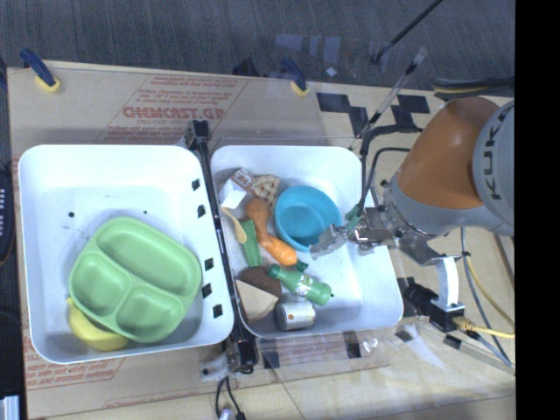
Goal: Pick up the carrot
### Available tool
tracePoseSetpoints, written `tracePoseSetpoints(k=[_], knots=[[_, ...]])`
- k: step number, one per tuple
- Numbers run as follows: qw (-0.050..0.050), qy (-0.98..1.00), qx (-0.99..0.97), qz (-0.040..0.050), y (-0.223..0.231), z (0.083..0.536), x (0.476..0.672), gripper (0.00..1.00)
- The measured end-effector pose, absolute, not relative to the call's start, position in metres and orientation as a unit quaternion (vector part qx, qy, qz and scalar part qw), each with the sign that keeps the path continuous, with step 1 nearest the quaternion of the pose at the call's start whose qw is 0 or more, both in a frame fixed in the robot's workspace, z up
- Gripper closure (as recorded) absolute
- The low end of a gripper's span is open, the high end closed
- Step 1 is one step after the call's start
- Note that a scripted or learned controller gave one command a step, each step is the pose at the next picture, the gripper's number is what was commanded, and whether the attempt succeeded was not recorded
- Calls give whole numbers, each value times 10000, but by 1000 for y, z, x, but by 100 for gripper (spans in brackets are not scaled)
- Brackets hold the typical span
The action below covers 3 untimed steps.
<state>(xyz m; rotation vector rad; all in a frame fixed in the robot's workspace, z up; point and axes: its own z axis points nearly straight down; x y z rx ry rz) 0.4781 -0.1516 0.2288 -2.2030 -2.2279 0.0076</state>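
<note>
Tool [330, 241] hangs over the right bin [378, 287], just beside the blue bowl [304, 215]; whether it is spread or pressed together, I cannot tell. The carrot [268, 234] lies mid-bin, touching the bowl's left side.

Red print "CHEMCAST GP" on the brown paper sheet [166, 103] covering the bench, above the left bin; smaller red line under it, looks like "CELL CAST ACRYLIC" but too blurred to confirm. Same red print repeats, tilted, on the sheet strip below the left bin, unreadable. Fainter red repeats further up the sheet, also unreadable. Dark letters "KU" on the grey arm casing [512, 160] at right, cut by frame edge. Bottle and can labels in the right bin too small to read
</note>
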Motion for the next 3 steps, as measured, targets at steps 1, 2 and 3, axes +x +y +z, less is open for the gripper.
tracePoseSetpoints(k=[1, 2, 3], knots=[[-9, -6845, -7290, -1, -106, 94, 521, 0], [0, -6882, -7256, 10, -106, 105, 522, 100], [42, -6544, -7561, 54, -93, 119, 568, 100]])
